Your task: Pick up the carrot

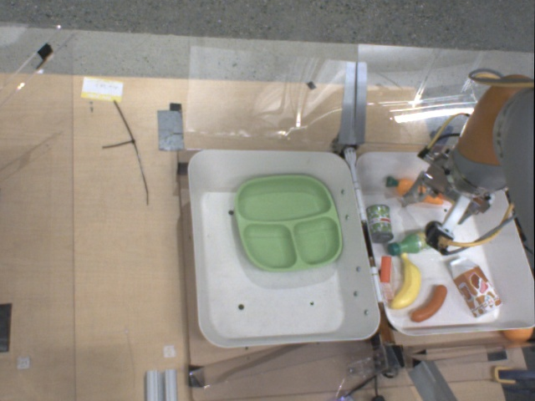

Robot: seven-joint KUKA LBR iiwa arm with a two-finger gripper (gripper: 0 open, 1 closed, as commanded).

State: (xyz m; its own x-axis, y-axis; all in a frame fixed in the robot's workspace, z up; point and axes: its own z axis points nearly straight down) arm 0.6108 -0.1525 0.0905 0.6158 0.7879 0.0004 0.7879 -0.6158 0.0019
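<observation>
One carrot (415,190) lies near the right bin's (501,312) far edge under the hand (438,192), grip state unclear; descend squarely, avoiding the can (379,221).

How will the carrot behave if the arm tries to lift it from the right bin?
The carrot looks small, stiff and probably light, like a toy. Its tapered, rounded shape may let it roll or slip aside. It lies partly under the gripper, close to the green bottle and can, so a nudge could bump them.
</observation>
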